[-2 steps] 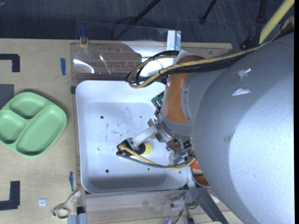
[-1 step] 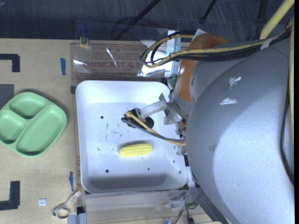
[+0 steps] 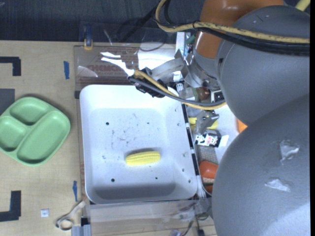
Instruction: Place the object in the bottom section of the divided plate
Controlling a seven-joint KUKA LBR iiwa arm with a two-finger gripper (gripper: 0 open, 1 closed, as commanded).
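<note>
A yellow corn cob (image 3: 143, 158) lies on its side in the left white bin (image 3: 93, 107), toward the bin's front. The green divided plate (image 3: 32, 130) rests on the wooden bench to the left of that bin; it has two small sections at the top left and one long section at the lower right. My gripper (image 3: 208, 118) hangs over the near-left part of the right bin, to the right of the corn and apart from it. The grey arm (image 3: 266, 132) hides most of the right bin.
In the right bin, beside the gripper, I see a small black-and-white item (image 3: 207, 139), a red object (image 3: 208, 170) and a bit of yellow (image 3: 193, 122). Cables (image 3: 162, 88) run over the left bin's back right corner. Blue tape marks (image 3: 66, 70) sit on the bench.
</note>
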